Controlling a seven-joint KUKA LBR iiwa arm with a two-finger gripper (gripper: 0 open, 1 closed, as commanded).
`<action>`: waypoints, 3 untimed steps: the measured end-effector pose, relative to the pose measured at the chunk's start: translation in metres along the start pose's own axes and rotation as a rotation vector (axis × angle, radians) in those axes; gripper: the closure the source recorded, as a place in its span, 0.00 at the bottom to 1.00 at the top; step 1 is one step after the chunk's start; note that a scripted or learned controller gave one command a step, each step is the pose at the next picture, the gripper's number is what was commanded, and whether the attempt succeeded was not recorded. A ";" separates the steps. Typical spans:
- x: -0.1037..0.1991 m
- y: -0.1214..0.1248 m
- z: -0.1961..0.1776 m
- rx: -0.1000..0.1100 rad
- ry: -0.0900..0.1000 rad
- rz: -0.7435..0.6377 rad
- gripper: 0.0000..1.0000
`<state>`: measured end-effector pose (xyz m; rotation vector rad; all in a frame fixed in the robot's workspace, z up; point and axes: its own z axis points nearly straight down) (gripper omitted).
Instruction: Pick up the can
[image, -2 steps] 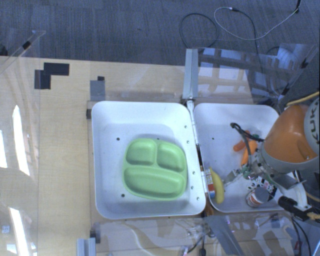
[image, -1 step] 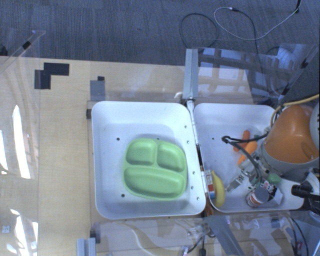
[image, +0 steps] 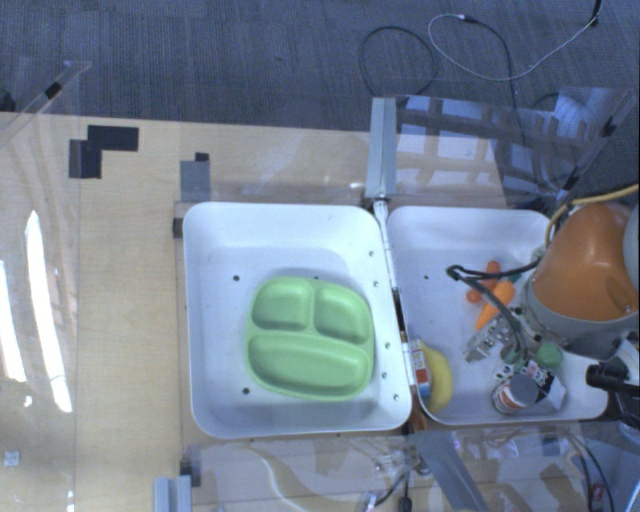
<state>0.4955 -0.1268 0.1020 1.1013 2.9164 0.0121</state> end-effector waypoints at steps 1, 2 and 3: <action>0.018 0.010 -0.009 0.015 0.012 0.374 1.00; -0.043 -0.056 0.012 0.009 0.004 0.095 1.00; -0.030 -0.030 0.012 0.010 0.000 0.289 1.00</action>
